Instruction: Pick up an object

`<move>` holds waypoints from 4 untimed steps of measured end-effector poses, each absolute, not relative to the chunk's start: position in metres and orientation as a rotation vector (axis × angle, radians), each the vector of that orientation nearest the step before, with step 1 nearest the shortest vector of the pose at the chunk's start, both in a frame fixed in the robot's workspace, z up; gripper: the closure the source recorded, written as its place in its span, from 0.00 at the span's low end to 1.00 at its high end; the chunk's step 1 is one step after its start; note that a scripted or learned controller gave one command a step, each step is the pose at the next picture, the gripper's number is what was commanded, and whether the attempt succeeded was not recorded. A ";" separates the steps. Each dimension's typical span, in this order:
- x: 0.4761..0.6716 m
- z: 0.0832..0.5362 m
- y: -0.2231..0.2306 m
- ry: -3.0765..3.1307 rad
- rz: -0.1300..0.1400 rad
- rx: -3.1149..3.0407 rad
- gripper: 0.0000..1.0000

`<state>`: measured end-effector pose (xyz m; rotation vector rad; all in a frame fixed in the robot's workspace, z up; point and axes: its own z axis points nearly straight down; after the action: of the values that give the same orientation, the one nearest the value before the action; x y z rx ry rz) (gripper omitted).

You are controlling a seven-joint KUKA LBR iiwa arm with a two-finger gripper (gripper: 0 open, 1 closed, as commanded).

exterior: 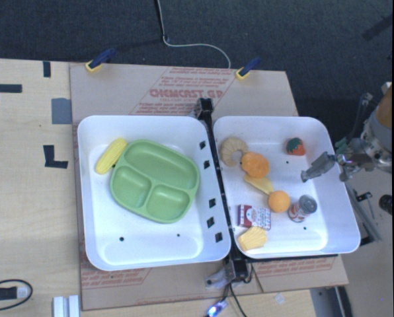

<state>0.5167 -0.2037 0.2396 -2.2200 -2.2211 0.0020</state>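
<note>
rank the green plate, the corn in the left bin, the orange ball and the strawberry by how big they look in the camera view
1. green plate, by far the largest
2. corn, long and yellow
3. orange ball and strawberry look about alike, so I won't rank them against each other

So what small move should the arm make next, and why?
Probably ease the gripper leftward and down toward the small can, the nearest item. The gripper sits at the right bin's right wall above the floor, carrying nothing, and the can lies just below it, slightly apart from the orange ball.
</note>
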 end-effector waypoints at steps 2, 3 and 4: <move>0.531 0.099 -0.185 -2.221 0.002 -2.218 1.00; 0.651 0.130 -0.192 -2.236 -0.008 -2.222 1.00; 0.612 0.083 -0.106 -2.227 0.003 -2.214 1.00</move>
<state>0.6116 -0.1055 0.0829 -2.2143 -2.2272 0.0027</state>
